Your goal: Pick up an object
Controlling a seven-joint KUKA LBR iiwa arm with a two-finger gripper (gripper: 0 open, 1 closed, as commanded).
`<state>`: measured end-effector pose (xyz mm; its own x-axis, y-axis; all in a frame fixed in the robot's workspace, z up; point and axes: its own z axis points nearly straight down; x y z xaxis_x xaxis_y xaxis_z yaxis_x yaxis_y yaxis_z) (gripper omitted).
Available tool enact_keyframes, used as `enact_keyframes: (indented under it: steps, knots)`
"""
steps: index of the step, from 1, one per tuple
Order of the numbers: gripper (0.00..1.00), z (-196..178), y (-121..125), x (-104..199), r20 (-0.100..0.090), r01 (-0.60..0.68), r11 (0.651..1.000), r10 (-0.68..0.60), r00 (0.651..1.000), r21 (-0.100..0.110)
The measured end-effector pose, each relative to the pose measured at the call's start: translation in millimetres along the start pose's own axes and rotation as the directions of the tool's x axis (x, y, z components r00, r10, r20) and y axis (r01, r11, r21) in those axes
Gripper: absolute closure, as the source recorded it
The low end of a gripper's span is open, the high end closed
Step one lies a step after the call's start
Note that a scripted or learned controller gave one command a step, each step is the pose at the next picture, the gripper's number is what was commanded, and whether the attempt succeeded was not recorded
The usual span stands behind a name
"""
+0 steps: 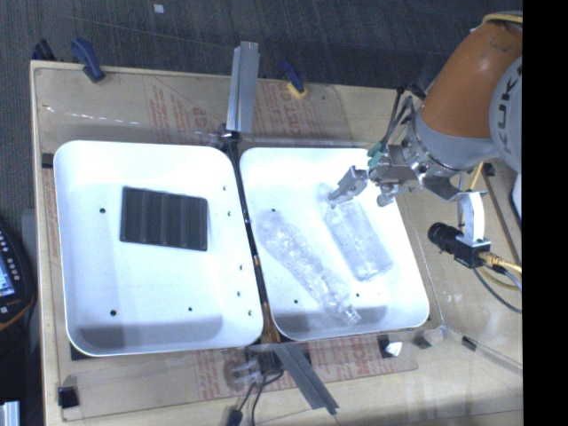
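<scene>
Two clear plastic bottles lie in the right bin [404, 304]. The longer bottle [306, 264] runs diagonally from the bin's middle left down to its front. The shorter bottle [359, 242] lies to its right, its upper end pointing at the back of the bin. My gripper [366, 191] hangs over the back right part of this bin, just above that upper end. Its fingers are open and spread, with nothing between them. A black ribbed rectangular pad [164, 218] lies flat in the left bin [80, 318].
A metal bar [242, 87] stands at the back where the two bins meet. Blue clamps [89, 60] [293, 76] grip the bench's back edge. The arm's orange band [470, 69] rises at the right.
</scene>
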<state>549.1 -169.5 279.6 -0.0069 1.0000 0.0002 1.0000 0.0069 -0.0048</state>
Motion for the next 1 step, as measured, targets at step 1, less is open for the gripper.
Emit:
enact_keyframes:
  steps: [1]
  knots:
    - [0.00, 12.2, -2.6, -19.9, 0.000, -0.308, 0.951, 0.308, 0.951, 0.001]
